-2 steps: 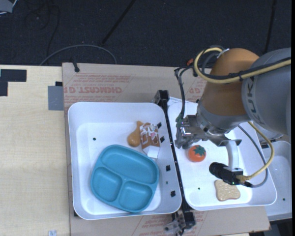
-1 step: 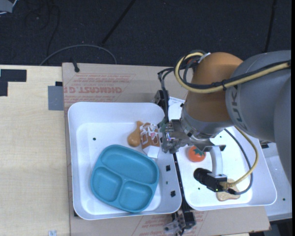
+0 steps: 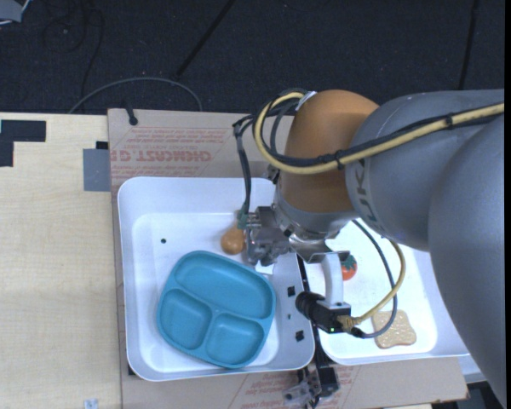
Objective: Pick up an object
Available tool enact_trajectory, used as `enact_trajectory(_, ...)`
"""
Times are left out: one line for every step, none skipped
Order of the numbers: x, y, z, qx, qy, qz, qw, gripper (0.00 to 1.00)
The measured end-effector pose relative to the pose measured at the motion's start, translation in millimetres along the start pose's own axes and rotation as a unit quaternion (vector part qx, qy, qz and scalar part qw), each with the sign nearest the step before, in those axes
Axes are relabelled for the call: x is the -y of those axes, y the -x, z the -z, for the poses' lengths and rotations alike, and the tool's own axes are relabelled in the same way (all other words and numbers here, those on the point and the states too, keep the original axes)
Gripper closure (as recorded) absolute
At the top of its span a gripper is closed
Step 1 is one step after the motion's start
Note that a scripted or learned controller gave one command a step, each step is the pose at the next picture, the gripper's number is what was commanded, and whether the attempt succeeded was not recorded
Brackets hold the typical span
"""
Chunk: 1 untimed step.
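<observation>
A blue divided plate (image 3: 215, 308), a rounded rectangle with three hollows, lies flat in the left bin (image 3: 140, 228), its long axis running from upper left to lower right. A small orange ball (image 3: 232, 242) sits just beyond its far edge, beside the gripper (image 3: 260, 244); I cannot tell the state of its jaws. The right bin (image 3: 426, 335) holds a tan cookie-like piece (image 3: 395, 331) and a red-orange item (image 3: 348, 267).

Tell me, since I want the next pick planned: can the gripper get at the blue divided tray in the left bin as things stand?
Probably yes. The blue divided tray lies flat in the left bin with nothing on top of it, and the gripper hangs just past its upper right corner. Its shallow, wide shape may be hard to pinch, except at the rim.
</observation>
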<state>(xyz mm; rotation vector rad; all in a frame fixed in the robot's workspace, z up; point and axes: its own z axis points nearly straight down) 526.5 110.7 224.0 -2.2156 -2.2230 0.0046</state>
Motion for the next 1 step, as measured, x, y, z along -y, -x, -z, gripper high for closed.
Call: enact_trajectory(0.4,0.8,0.2,0.000,0.000,-0.001,1.0000,0.00)
